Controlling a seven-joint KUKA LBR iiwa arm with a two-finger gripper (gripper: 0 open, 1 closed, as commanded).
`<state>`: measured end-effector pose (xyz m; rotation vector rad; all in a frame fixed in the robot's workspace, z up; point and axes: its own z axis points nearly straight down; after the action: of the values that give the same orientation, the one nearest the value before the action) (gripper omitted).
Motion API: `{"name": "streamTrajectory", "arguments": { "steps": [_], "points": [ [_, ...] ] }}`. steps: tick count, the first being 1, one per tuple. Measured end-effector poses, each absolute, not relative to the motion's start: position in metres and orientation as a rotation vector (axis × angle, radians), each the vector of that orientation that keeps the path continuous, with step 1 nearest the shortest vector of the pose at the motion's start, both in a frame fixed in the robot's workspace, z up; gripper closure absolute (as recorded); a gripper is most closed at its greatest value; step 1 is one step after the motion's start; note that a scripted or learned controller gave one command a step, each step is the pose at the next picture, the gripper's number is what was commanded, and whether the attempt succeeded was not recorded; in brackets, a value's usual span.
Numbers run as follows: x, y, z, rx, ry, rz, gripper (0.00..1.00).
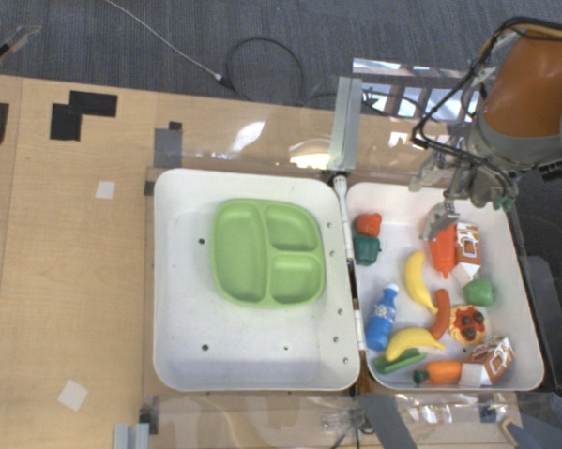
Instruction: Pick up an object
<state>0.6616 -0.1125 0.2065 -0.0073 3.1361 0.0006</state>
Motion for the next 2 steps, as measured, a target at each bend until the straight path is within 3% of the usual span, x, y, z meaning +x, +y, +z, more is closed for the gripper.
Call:
{"name": "streamTrajectory", "arguments": {
  "steps": [1, 2],
  "points": [
    [0.651, -0.088, 0.091, -0.006, 3.124, -0.002, 0.00],
    [0.604, -0.107, 0.089, -0.294, 3.114, -0.003, 0.00]
  ]
}}
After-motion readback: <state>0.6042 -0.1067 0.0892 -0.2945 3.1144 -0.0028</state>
